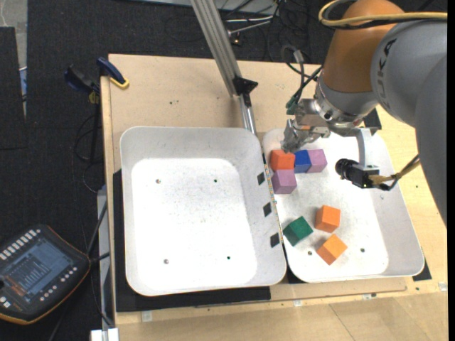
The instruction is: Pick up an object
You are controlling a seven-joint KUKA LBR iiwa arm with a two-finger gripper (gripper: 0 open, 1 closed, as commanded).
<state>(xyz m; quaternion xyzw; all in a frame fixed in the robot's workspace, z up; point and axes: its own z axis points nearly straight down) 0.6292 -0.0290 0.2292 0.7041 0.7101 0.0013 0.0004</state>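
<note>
Blocks lie in the right bin (398, 212): red-orange cube (282, 160), blue cube (302, 160) and two purple cubes (284, 180) clustered at 10 o'clock, under the gripper (293, 142); whether it grips anything, I cannot tell. Green block (298, 229) and two orange cubes (328, 218) sit toward 6 o'clock. The left bin (142, 190) offers open floor.

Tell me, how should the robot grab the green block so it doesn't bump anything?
Come straight down from above. The green block lies alone in the right bin, apart from the orange blocks, so its sides are free. It sits turned at an angle, so the gripper would probably need to rotate and pinch two opposite flat sides.
</note>
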